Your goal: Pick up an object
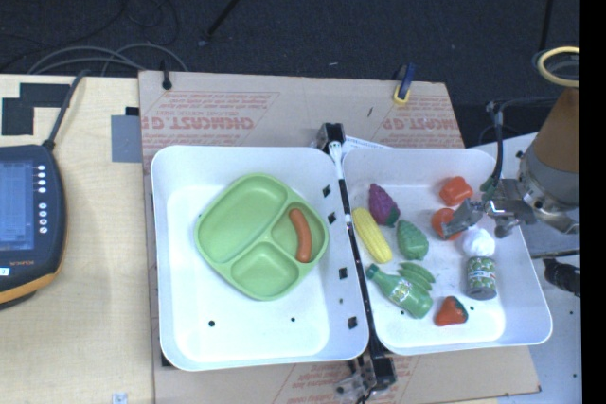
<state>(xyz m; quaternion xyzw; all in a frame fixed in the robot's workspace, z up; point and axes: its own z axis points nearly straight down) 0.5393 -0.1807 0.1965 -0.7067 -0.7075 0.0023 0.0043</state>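
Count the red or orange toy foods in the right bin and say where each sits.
3: an orange piece near the far edge, a red one beside the gripper, a strawberry at the near edge. The arm may hide others.

Cardboard-covered bench (pixel 284 114) with two white bins (pixel 180 251) (pixel 516 322) side by side, teach pendant (pixel 24 218) at left.

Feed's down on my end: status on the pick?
Gripper low in right bin, fingers unclear. Red tomato beside it, white object just below. Nothing visibly held.
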